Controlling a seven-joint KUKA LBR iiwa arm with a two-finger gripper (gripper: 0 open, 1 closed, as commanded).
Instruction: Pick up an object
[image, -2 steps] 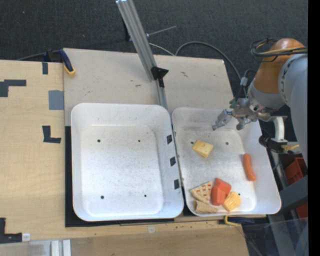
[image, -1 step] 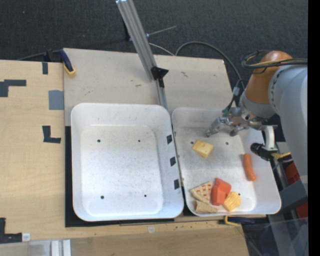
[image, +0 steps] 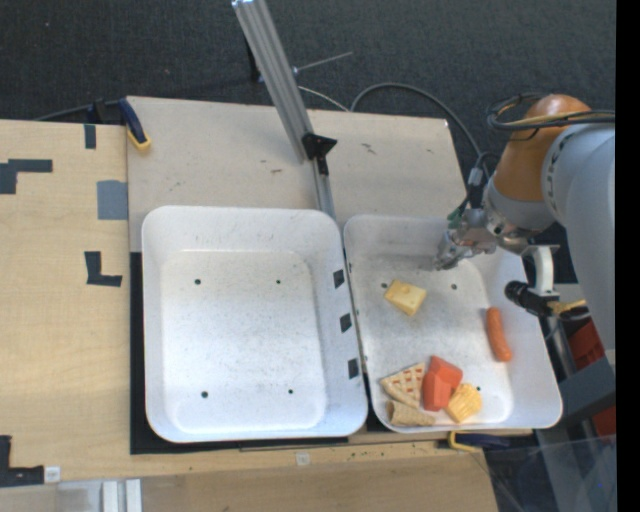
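The cheese wedge, a small pale-yellow block, lies alone in the upper middle of the right bin, and by its nearness to the claw it looks the likeliest pick. The claw hangs just up and to the right of it, low over the bin floor near the back wall, with nothing between its tips; how far they are parted cannot be told from this slant. The step in hand appears to be the approach: nothing is gripped yet. The next move would call for a short shift toward the wedge, a drop over it, and a close across its narrow sides.

Further out, a carrot lies by the right wall, well apart from the wedge. In the front corner sit a waffle, a red block and a yellow corn piece, touching one another; a grasp there would be crowded. The wedge has open floor around it, so nothing seems to block the way. The left bin sits beside, on the desk, and a metal post slants over the far side.
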